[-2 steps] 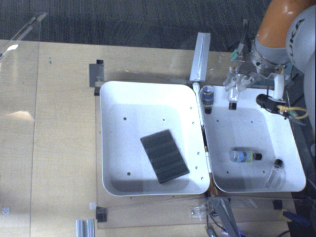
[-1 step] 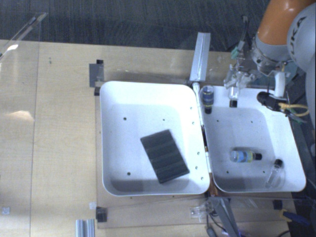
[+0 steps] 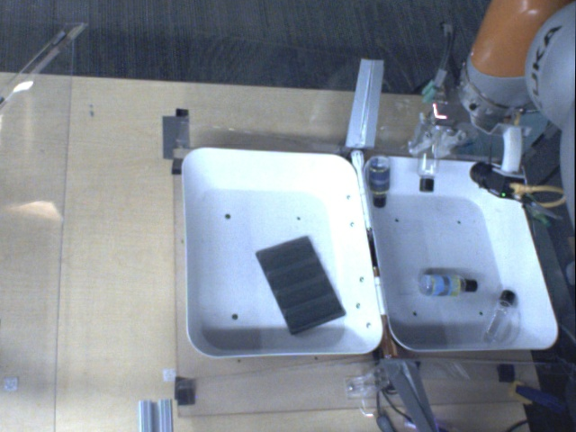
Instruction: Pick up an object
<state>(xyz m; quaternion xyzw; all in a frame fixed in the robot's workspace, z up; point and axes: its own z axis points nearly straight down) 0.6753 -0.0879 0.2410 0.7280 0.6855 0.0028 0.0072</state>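
While we look down on the bench, we see the gripper (image 3: 427, 162) up at the far rim of the right bin (image 3: 540, 318), hanging just over that edge. We cannot tell if it is open or closed, because it is small and dark from up here. We see nothing held in it.

Below the gripper, nearer to us, a small bottle (image 3: 447, 284) lies on its side on the floor of the right bin. Its long way runs left to right, and its dark cap end points right. It is well apart from the gripper, with bare white floor between them. Lower still and to the right, a clear bottle (image 3: 500, 319) lies close to the near right corner, tilted, with its dark cap pointing up and away from us. A small dark can (image 3: 377, 175) stands just to the left of the gripper, right by the wall where the two bins meet.

Far to the left and lower down, a flat dark grey block (image 3: 300, 283) lies in the left bin (image 3: 202, 241). Its long way slants from upper left to lower right. It has lots of open white floor around it, mostly on its left and above it.
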